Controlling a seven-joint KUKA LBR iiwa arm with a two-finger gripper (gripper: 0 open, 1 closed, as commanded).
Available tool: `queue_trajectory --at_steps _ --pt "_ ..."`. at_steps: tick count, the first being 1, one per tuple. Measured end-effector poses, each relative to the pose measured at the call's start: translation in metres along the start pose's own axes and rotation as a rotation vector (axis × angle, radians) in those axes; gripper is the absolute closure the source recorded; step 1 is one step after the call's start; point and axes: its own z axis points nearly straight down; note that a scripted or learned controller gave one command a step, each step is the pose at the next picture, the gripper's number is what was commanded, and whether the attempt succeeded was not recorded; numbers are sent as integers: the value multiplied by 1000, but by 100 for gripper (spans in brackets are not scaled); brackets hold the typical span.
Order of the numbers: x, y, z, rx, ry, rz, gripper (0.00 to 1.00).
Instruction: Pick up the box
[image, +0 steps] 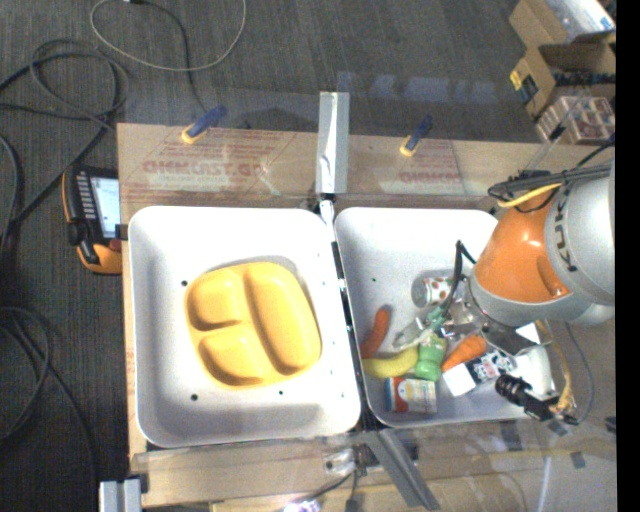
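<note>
Orange-banded arm (525, 265) hung over the right bin (400, 235), hand (462, 318) down among clutter beside the box (472, 375); couldn't tell its grip state.

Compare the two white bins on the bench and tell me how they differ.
The left bin holds one thing, a yellow divided tray lying flat at its middle; the right bin holds a crowded pile: a banana, a carrot, a can, a green bottle and more. The arm reaches over the right bin, with none over the left bin. Both are shallow, white, rounded at the corners, and sit side by side.
</note>
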Motion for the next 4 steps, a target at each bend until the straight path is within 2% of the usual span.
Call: queue_trajectory --at_steps 1,2,3,4 --pt "-42 54 2 4 5 155 0" --pt "-57 95 4 5 4 122 0" --pt "5 67 -4 18 10 93 0" --pt "5 67 -4 18 10 93 0"
